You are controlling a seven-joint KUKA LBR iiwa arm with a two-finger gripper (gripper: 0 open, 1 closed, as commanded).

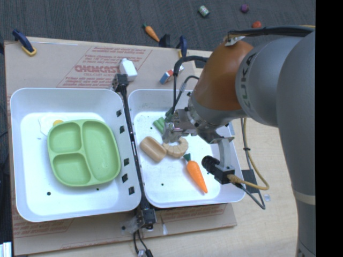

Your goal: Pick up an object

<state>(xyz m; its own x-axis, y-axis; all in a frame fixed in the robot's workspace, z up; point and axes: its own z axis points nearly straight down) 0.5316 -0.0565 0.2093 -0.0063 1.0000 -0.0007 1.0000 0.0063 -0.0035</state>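
The gripper (172, 134) hangs low in the right bin (228, 196), over the pale curved pastry (177, 149) that lies beside a tan bread roll (152, 149); whether the claw is wide or narrow cannot be told. The pastry looks like a light, rigid plastic toy, likely slippery, best pinched across its narrow curved body.

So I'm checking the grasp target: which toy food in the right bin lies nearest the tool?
The pale croissant-like piece, directly beneath the tool. The tan bread loaf lies to its left, the carrot lower right.
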